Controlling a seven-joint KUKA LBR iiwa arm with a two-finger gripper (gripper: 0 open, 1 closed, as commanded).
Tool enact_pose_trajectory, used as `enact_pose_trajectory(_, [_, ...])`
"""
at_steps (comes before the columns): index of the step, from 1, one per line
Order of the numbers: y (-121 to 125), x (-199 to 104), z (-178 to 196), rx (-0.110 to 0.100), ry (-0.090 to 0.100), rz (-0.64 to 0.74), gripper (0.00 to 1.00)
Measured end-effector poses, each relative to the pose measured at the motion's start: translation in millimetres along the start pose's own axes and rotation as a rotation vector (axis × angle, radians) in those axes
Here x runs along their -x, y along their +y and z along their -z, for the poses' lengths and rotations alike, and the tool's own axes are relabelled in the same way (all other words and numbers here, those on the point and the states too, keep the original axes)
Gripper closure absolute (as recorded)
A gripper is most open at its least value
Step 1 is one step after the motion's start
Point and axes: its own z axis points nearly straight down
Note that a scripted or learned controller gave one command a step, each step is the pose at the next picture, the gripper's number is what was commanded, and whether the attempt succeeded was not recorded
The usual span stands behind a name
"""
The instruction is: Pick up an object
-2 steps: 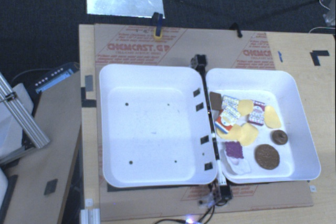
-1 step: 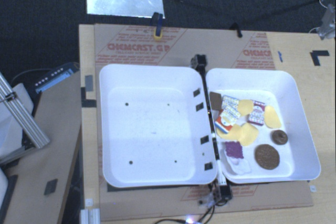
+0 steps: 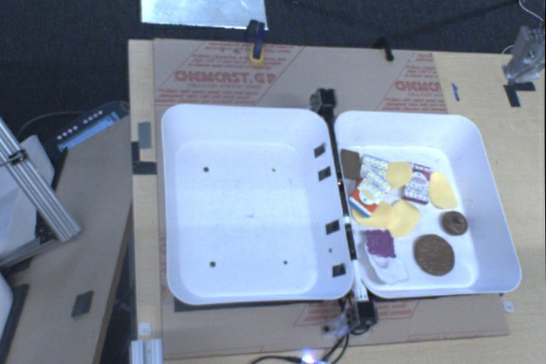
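You cannot tell how open your pincer (image 3: 525, 55) is, and in the right bin (image 3: 493, 209), well down-left of it, the overlapping yellow pieces (image 3: 399, 219) and packets (image 3: 374, 170) could make a grab slip or catch 2.

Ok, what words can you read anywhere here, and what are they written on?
"CHEMCAST GP" in red, on the brown sheet under the bins, left of the top.
"CHEMCAST" again in red on the same sheet, at the right, partly covered by the right bin.
The smaller red lines around those words are too blurred to read.
The packets in the right bin have printing, too small to read.
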Motion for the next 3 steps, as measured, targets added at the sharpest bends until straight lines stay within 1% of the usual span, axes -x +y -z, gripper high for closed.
enact_pose_trajectory(1, [-43,-31,0,0.001,0.0,0.0,1.0])
enact_pose_trajectory(3, [-46,-93,0,0.001,0.0,0.001,1.0])
